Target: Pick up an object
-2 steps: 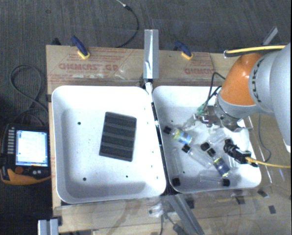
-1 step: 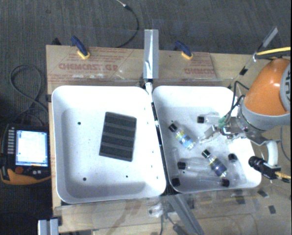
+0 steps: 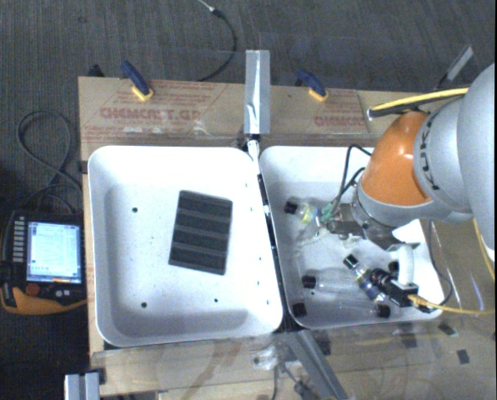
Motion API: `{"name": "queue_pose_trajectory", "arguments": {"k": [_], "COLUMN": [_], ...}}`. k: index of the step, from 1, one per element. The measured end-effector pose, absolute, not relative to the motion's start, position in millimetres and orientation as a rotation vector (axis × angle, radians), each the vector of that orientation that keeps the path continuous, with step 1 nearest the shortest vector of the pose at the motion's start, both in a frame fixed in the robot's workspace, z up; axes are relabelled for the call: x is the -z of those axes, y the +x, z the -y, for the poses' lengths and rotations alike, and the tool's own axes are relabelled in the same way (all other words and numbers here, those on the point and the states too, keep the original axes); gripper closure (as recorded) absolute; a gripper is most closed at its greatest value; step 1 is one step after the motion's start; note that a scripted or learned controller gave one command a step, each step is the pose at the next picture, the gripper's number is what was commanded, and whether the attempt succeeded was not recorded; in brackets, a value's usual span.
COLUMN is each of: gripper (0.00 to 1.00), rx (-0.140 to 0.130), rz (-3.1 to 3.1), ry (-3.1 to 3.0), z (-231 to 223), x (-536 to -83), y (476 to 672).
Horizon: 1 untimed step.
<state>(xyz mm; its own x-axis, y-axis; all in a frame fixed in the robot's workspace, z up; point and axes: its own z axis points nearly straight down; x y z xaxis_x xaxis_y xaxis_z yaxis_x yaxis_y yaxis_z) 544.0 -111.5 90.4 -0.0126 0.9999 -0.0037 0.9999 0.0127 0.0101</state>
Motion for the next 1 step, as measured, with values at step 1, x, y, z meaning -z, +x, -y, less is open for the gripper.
{"name": "queue_pose_trajectory", "arguments": {"k": [1], "gripper": [0.0], "rx": [-0.009], "rz": [-2.243], "ry": [2.182], "z": [157.2], "x": [-89.7], "y": [612.1]}}
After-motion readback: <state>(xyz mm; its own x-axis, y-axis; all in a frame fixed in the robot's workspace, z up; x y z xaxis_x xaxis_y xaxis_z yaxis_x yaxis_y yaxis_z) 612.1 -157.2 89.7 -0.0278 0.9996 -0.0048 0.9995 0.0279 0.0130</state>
